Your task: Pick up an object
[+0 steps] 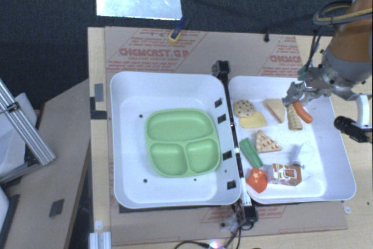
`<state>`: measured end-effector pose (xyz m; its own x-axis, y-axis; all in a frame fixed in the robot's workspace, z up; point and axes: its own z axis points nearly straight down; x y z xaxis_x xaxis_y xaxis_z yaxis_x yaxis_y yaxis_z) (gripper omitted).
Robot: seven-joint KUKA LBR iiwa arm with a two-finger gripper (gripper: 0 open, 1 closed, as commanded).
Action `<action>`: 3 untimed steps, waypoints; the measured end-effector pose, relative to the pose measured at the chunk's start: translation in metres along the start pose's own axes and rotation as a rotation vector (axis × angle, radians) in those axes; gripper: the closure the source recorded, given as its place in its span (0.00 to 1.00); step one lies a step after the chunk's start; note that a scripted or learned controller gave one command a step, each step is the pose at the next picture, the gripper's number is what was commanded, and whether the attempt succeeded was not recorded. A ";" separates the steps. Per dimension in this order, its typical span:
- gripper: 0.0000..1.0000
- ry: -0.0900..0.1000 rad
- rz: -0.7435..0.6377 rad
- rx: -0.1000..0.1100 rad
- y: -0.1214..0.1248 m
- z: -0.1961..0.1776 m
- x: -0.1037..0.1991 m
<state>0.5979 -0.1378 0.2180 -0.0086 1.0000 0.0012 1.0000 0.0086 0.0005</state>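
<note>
Overhead slanted view of the pick-up task at the approach stage. The arm, grey with an orange band, reaches in from 3 o'clock and carries the end effector low over the upper part of the right bin, just above an orange hot-dog-like piece and a tan bread stick that lie touching one another. Judged from this pose, no object is yet lifted; the likely target is one of these two pieces, at about 1 o'clock in the bin. The remaining candidates lie to the 9 and 7 o'clock sides: a cookie, a yellow cheese slice, a bread wedge, a pizza slice, a green pod, a red tomato and a small carton. The left bin holds a green divided plate. The next move calls for a descent centred on one piece alone, since the two neighbours touch and a grasp could catch both or nudge one aside. Whether the end effector is spread or closed cannot be told: the fingers blur into the wrist hardware, and their tips merge with the pieces beneath. The arm's upper links are cut off at the frame edge.
</note>
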 end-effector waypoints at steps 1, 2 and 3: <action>1.00 0.001 -0.002 -0.001 -0.007 -0.005 0.064; 1.00 0.002 -0.002 0.000 -0.017 -0.011 0.126; 1.00 0.002 -0.002 0.000 -0.025 -0.017 0.183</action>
<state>0.5709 0.0445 0.2350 -0.0110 0.9999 0.0027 0.9999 0.0110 0.0004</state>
